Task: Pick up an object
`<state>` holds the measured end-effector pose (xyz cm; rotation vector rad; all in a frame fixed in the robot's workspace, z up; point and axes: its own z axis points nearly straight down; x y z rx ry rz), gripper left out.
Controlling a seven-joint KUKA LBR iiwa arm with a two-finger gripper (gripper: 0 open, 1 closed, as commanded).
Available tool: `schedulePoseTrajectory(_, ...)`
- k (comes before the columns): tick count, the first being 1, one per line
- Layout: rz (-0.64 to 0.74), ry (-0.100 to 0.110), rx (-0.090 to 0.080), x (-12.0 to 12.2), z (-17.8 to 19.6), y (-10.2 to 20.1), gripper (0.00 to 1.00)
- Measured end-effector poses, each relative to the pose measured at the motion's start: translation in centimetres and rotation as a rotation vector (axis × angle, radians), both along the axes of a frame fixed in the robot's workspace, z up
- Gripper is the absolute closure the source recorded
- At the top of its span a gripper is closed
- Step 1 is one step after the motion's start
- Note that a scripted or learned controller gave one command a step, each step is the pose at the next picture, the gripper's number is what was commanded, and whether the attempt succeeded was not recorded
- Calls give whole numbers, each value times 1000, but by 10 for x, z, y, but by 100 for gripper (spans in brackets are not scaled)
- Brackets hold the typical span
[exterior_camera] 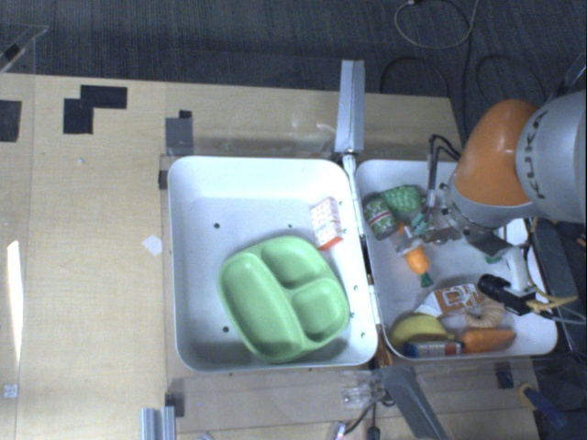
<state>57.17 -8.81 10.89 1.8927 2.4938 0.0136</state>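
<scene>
Down in the right bin (385, 177) hangs the gripper (424, 230), low over the bin floor near its middle. I cannot tell how the gripper is set, because the arm (514, 159) covers most of it. A small orange thing (417, 261) lies just below the gripper, very close to it, and I cannot tell if they touch. A green packet (402, 197) and a round can with a green label (378, 216) sit just to the left of the gripper, near the bin's top left part.

Along the bottom edge of the same bin lie a yellow banana (417, 326), a carrot (488, 339) and a blue and red thing (431, 347), all bunched together. A small brown box (458, 297) sits just above them.

The left bin (197, 246) holds a green tray with three parts (282, 297). A little red and white packet (326, 223) lies near that bin's right wall, just above the tray. Both bins sit side by side on the light wood surface (83, 273).
</scene>
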Motion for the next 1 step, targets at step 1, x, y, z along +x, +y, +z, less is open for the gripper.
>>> schedulePoseTrajectory(1,170,6,-1,38,123,71,100)
